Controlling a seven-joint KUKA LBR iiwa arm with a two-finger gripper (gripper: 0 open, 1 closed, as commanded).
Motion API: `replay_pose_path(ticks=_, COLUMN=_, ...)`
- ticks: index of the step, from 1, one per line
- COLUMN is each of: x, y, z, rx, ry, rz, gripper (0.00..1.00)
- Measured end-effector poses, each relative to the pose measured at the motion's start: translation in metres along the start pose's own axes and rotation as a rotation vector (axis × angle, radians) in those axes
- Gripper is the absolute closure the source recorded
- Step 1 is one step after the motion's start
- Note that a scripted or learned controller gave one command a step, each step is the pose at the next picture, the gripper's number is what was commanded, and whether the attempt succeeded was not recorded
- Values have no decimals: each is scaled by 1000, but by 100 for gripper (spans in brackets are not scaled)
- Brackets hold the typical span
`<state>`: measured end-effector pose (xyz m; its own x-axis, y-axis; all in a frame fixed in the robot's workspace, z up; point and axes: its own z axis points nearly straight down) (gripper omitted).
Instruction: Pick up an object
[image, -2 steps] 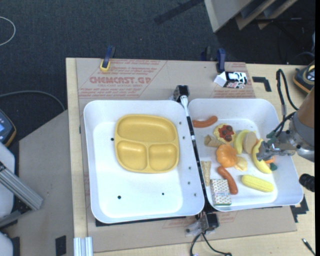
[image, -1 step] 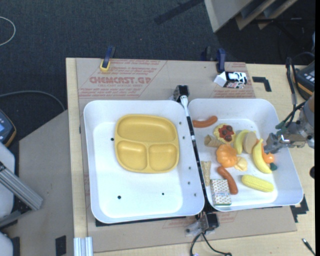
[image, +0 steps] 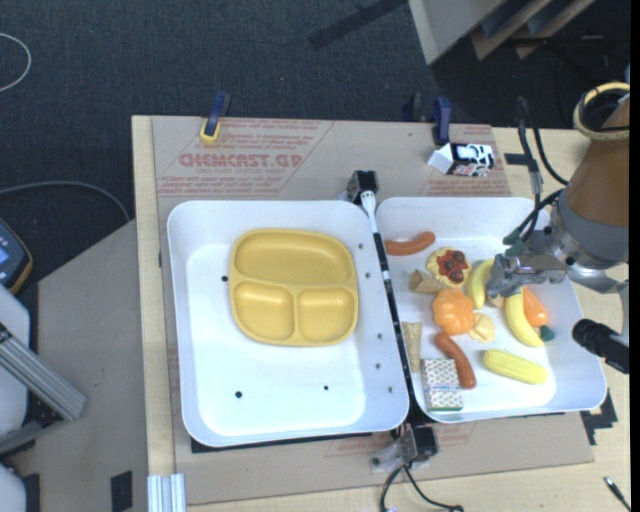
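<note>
On the bench (image: 300, 150), two shallow white bins side by side. In the left bin (image: 200, 330): one smooth yellow plastic plate (image: 295, 285), rounded, split into three compartments. In the right bin (image: 570, 385): a jumble of glossy toy food. Near the top, a reddish sausage (image: 411, 243); below it a small tart (image: 449, 265) topped with dark red berries; then a round orange (image: 454, 311), a second sausage (image: 456, 360), a flat patterned packet (image: 440, 384). Further right, a knobbly yellow corn cob (image: 515, 366) and a curved yellow banana (image: 521, 319). Low over the banana's upper end, the grey pincer (image: 521, 270); whether released or clenched, impossible to tell.
</note>
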<state>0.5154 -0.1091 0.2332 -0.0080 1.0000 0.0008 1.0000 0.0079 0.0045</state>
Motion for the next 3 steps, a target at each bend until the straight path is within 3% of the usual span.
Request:
replay_pose_path(ticks=2, x=104, y=20, z=8, rx=7, ry=1, rz=2, gripper=100)
replay_pose_path(ticks=3, x=149, y=42, z=5, rx=1, ry=1, rz=1, gripper=100)
